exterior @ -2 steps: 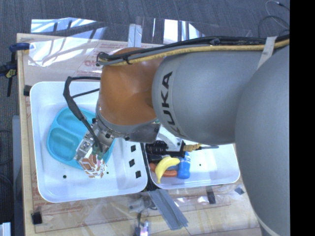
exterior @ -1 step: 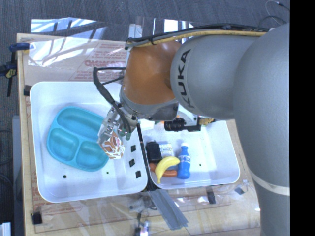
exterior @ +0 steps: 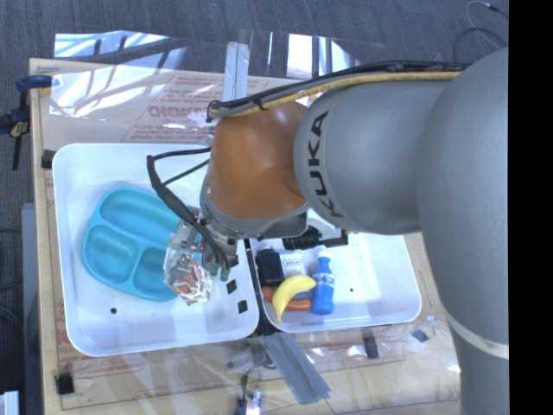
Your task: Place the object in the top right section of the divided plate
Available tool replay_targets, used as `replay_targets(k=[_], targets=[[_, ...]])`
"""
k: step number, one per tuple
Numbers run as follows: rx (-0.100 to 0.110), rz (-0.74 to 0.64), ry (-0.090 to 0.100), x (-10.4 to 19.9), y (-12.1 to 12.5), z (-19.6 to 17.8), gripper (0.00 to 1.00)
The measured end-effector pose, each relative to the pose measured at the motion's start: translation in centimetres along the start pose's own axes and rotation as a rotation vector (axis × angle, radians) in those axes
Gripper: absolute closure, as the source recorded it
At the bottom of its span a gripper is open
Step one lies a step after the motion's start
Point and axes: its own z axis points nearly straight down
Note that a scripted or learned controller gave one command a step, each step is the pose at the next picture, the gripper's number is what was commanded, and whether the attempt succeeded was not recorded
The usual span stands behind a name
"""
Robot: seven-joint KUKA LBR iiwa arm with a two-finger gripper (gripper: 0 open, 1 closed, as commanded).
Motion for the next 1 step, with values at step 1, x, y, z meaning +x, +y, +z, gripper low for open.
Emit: replay_targets(k=[1], targets=[[-0.001,-0.059,-0.003,-6.62,2.12,-1.19,1.00]])
